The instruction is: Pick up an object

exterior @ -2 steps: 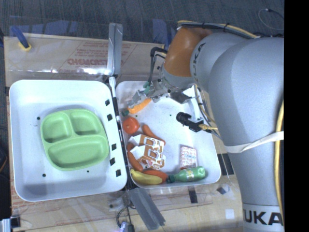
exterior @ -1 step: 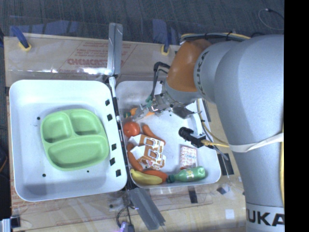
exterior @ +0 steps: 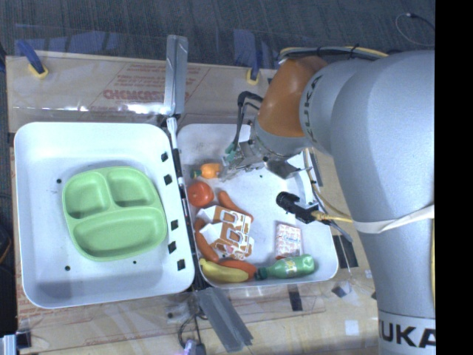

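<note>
Arm point(exterior: 369, 161): grey, fills the right of the frame, orange band over the right bin's top edge.
Pincer point(exterior: 238, 161): low in the right bin point(exterior: 325, 265), upper middle; open or closed, cannot tell.
Orange point(exterior: 210, 171): just left of the pincer (touching or not, unclear).
Tomato point(exterior: 199, 194): below the orange.
Carton point(exterior: 230, 231): bin centre, carrots around it.
Banana point(exterior: 222, 273), green bottle point(exterior: 288, 267): bin's bottom edge.
Left bin point(exterior: 37, 272): holds a green tray point(exterior: 113, 211).

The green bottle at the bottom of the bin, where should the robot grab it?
Probably around the middle of the green bottle, coming straight down. It lies flat on its side, so fingers could close across its round body. The banana sits close at one end and the bin wall runs close alongside, so the middle looks easiest.
</note>
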`<state>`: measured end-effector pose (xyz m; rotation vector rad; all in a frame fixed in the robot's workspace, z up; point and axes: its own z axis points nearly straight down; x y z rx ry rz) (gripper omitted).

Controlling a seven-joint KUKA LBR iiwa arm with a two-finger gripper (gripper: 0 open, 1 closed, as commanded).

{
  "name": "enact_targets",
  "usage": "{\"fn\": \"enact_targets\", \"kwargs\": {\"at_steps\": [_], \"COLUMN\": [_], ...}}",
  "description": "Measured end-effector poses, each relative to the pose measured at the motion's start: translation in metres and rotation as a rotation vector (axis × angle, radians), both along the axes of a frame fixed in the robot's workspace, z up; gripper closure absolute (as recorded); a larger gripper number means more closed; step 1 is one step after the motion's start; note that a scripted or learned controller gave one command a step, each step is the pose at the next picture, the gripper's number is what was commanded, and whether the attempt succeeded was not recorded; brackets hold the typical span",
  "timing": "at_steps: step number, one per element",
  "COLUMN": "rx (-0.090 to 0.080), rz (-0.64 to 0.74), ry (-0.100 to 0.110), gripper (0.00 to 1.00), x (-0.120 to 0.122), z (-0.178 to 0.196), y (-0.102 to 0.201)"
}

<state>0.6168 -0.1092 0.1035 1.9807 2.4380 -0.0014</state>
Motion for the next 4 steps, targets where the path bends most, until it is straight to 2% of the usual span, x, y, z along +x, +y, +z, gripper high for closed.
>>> {"fn": "enact_targets", "kwargs": {"at_steps": [1,2,3,4], "rx": [0.000,0.002,0.001,0.000], "rz": [0.000,0.094,0.098,-0.017], "ry": [0.000,0.005,0.005,0.000], "gripper": [0.00,0.00,1.00,1.00], "x": [0.000,-0.005,-0.005,0.018], "z": [0.000,0.001,0.012,-0.011], "y": [0.000,0.006,0.006,-0.008]}}
